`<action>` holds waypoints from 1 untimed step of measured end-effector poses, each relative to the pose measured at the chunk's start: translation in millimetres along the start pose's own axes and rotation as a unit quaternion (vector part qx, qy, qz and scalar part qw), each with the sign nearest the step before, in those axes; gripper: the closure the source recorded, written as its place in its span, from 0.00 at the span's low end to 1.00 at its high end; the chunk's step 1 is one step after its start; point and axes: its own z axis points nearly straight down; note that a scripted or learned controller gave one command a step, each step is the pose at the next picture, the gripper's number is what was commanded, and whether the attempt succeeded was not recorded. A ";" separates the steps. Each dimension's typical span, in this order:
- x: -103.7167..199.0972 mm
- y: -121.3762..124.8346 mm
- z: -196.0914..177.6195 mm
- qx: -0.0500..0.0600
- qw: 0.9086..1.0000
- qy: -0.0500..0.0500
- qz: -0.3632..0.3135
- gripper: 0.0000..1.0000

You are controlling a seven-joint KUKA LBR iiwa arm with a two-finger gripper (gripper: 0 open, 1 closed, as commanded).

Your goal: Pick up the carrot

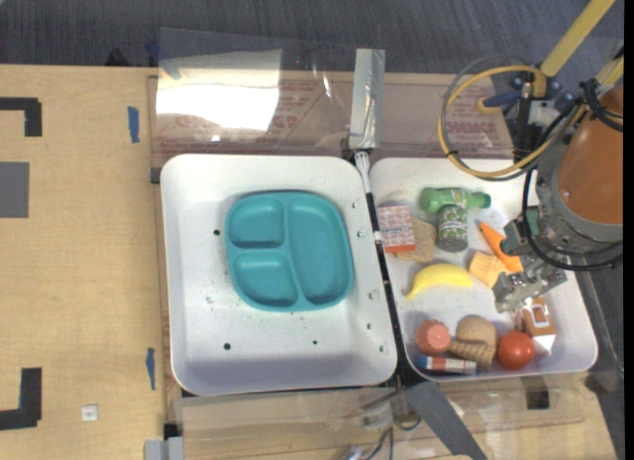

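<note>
Orange and slim, the carrot [492, 240] lies in the right bin [584, 349] beside the cheese wedge [484, 268]. My gripper [522, 289] hovers just below it; I cannot tell its state. I'd centre over the carrot before descending.

Grey arm [580, 205] with a broad orange band above the wrist, black cables looping along its side, a small metallic silver pincer [523, 287] at the end, its details perhaps too blurred to read
</note>
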 end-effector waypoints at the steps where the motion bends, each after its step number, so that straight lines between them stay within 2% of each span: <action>1: -1.9 -2.1 -10.4 0.003 1.000 -0.001 0.001 1.00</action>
